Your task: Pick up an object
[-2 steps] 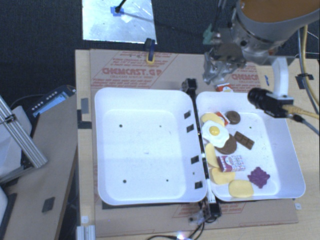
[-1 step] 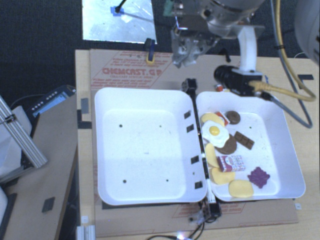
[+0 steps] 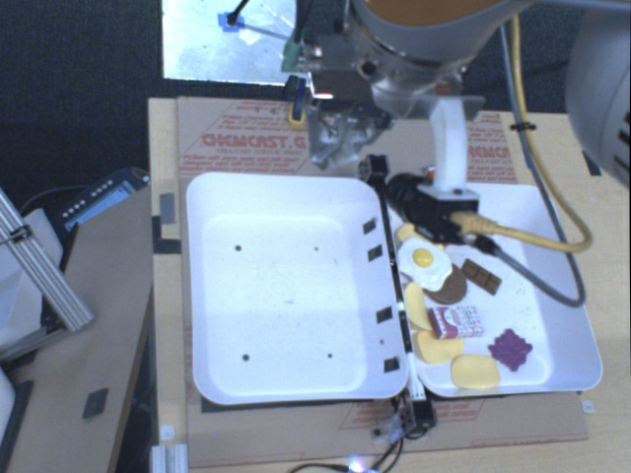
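Observation:
My gripper point(image 3: 333, 146) hangs under the grey wrist, over the cardboard just behind the back rim of the left bin point(image 3: 286, 264). Nothing shows in it. The toy food lies in the near left part of the right bin point(image 3: 562, 313): a fried egg point(image 3: 424, 259), a brown round piece point(image 3: 454, 287), a chocolate bar point(image 3: 482, 277), a red and white packet point(image 3: 459, 321), purple grapes point(image 3: 511, 348) and several yellow pieces, one at the front point(image 3: 475, 371). All lie well in front and to the right of the gripper.
A black unit with a yellow cable point(image 3: 426, 210) on a white post point(image 3: 449, 151) overhangs the back left of the right bin. Black clips point(image 3: 385, 315) join the bins along their shared wall. A metal rail point(image 3: 44, 274) lies off the bench at left.

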You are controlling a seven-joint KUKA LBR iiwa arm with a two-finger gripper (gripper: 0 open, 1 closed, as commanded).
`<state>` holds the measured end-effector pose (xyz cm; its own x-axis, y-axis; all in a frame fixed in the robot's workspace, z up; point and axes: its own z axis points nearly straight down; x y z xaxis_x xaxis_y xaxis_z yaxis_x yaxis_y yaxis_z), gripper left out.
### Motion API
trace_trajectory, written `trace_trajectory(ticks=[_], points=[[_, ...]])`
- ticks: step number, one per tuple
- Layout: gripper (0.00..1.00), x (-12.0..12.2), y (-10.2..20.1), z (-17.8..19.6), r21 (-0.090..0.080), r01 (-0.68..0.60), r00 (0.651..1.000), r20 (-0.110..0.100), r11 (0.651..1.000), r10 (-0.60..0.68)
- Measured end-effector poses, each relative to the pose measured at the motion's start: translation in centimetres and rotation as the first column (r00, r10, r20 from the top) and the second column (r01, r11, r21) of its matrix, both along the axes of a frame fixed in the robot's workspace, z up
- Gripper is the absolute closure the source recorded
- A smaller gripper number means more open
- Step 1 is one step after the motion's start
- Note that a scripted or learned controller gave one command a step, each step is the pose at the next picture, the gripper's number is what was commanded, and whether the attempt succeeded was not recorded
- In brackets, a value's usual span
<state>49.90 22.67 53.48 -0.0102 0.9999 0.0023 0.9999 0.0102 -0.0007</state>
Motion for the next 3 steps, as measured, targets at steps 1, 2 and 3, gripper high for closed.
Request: trace_trajectory(ticks=[1,2,3], points=[[1.00,5.1,-1.0,-11.2,-0.007,0.012,1.000,-0.007,1.000,-0.012],[1.00,3.4,0.9,-6.6,0.001,0.003,1.000,0.005,1.000,-0.003],[1.00,1.4,0.8,-2.2,0.001,0.004,1.000,0.006,1.000,-0.004]])
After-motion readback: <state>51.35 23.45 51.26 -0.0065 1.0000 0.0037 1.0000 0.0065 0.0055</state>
